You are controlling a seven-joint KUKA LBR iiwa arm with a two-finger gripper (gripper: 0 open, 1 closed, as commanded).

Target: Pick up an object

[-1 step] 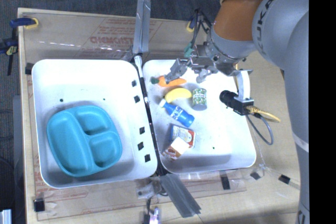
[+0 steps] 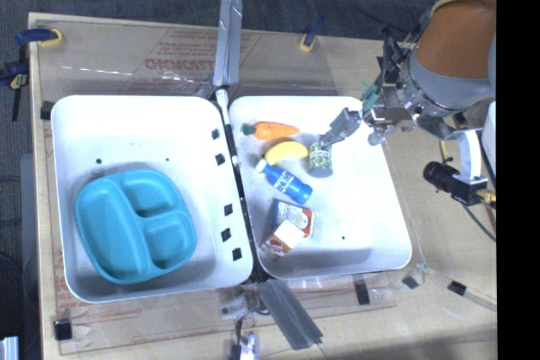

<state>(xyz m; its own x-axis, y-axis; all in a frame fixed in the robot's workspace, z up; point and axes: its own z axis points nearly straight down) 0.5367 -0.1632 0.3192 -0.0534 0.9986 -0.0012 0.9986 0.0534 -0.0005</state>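
The right bin [image 2: 380, 206] holds an orange carrot [image 2: 275, 130], a yellow banana-like piece [image 2: 286, 151], a blue bottle [image 2: 285, 181], a small green can [image 2: 321, 158] and a red and white packet [image 2: 289, 229]. My gripper [image 2: 336, 131] reaches in from the right over the bin's back part. Its tip sits just above and right of the green can, very close to the can's top. I cannot make out whether it touches the can.
The left bin [image 2: 76, 122] bears a blue sectioned tray [image 2: 135, 223]. A divider rail [image 2: 229, 181] with black clips runs between the bins. The arm's orange band and grey wrist [image 2: 456, 55] hang over the bench's right side, with cables nearby.
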